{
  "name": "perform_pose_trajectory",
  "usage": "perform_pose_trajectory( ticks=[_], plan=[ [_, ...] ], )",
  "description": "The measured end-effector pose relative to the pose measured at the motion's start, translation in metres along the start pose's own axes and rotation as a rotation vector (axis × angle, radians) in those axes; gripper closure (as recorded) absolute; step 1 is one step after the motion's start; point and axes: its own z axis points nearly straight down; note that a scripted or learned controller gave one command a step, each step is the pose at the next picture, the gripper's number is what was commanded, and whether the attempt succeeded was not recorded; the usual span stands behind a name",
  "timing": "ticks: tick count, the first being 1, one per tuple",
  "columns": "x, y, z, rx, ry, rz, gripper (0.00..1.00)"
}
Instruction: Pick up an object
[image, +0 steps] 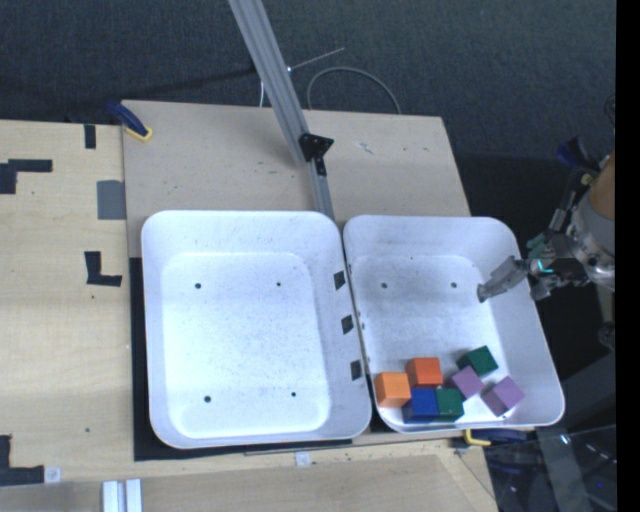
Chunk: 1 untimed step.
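a robot gripper (497, 284) hangs over the right edge of the right white bin (420, 232) (finger state too small to tell) — well apart from small blocks clustered in its near corner — orange blocks (408, 380), blue block (424, 402), green blocks (480, 360), purple blocks (500, 395).

arm: reaching in from the right, wrist low | claw (500, 281): pointing left, nothing seen between it
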Motion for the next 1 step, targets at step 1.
perform_pose_trajectory(
  ticks=[1],
  plan=[
    [0.0074, -0.0306, -0.2136, -0.010, -0.004, 0.000, 0.00]
  ],
)
